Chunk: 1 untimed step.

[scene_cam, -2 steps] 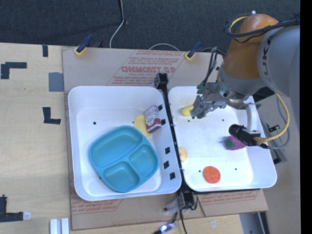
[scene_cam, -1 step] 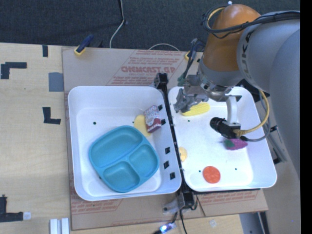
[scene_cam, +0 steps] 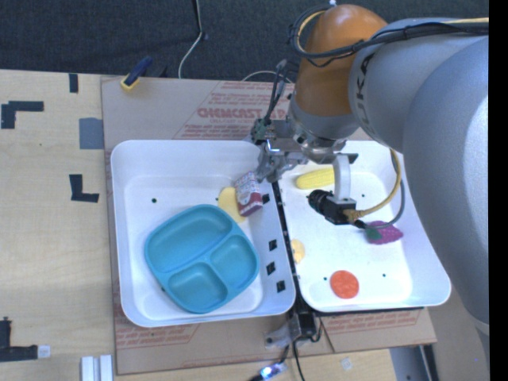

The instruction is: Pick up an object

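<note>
My gripper (scene_cam: 260,173) hangs over the right part of the left bin (scene_cam: 127,213), close to the divider between the two bins. A small grey, white and red packet (scene_cam: 248,194) sits tilted right at the fingertips, and the fingers look closed on its top. Just behind the packet, on the bin floor, lies a pale yellow object (scene_cam: 228,202). A blue divided plate (scene_cam: 202,258) takes up the front of the left bin, below and left of the gripper.
The right bin (scene_cam: 421,292) holds a yellow piece (scene_cam: 315,178) under the arm, a purple item (scene_cam: 385,232), an orange-red disc (scene_cam: 344,284) and a small yellow bit (scene_cam: 296,250) by the divider. The arm's body covers the right bin's far side.
</note>
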Motion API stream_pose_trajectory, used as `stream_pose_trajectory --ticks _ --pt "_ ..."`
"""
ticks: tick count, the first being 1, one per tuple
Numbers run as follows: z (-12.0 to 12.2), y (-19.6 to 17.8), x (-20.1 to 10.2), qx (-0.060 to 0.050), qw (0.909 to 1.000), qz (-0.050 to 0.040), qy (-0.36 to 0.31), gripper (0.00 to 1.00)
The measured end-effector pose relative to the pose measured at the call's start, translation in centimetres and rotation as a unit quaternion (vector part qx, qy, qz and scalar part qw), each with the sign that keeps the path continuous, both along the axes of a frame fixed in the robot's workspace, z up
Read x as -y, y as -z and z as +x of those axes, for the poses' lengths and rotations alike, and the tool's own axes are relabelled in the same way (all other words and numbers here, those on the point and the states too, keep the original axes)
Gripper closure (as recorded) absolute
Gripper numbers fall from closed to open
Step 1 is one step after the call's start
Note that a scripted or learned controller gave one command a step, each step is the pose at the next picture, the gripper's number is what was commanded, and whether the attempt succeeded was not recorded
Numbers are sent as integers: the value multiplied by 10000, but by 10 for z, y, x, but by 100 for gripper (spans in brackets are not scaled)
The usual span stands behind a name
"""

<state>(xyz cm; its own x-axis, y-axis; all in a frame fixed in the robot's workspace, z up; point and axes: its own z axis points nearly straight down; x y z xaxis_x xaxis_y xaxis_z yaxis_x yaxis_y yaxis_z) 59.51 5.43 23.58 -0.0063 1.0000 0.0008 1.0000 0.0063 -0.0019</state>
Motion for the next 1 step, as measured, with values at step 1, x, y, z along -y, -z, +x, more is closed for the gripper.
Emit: stream_pose_trajectory --ticks 1 --pt "20 -5 -45 8 10000 4 0 100"
